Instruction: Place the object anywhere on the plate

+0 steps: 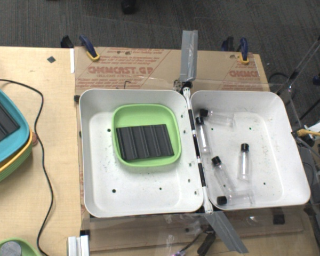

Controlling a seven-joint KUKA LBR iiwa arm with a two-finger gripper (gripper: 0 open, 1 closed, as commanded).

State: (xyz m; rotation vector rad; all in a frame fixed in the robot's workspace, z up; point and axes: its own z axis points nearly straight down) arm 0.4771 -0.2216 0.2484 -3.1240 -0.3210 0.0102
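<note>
Gripper: state cannot be told from this frame. By the rig, the arm enters from the view's right, so the right bin (pixel 269 137) is its near side.

Right bin holds the candidate objects, all clear vials with black caps lying flat:
- centre vial (pixel 244 161): long axis runs near to far, cap at the far end, clear of its neighbours. Judged the easiest pick.
- slanted vial (pixel 222 170): just left of it, cap toward the upper left.
- vial along the near wall (pixel 236 199): long axis left to right.
- vial at the far left corner (pixel 217 119), and one against the divider (pixel 201 136).

Left bin (pixel 96 185) holds the green plate (pixel 146 111), with a dark ribbed insert (pixel 144 142) lying on it.

Key relation: the plate lies left of every vial, across the divider. Any carry therefore runs right to left, away from the arm's base.
</note>
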